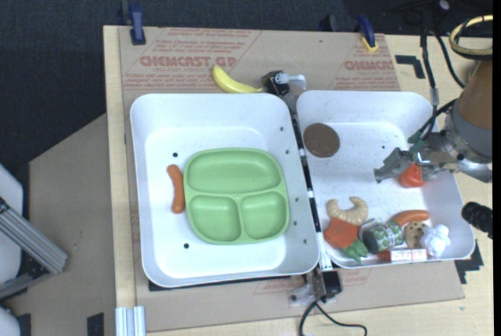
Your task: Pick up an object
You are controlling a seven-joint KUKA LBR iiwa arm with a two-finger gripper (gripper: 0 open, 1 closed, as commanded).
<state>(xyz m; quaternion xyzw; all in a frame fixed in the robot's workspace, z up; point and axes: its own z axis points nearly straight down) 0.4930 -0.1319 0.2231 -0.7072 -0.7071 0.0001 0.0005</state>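
Item one: the claw [394, 168], low in the right bin [368, 103]; we cannot tell how it is set. Item two: an orange object [412, 177], possibly touching its near side. Brown disc [321, 140] lies beyond, leftward.

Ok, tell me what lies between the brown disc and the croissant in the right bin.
In the camera view, nothing: between the brown disc and the croissant there is bare white floor of the right bin. The gripper sits off to the right of that stretch.
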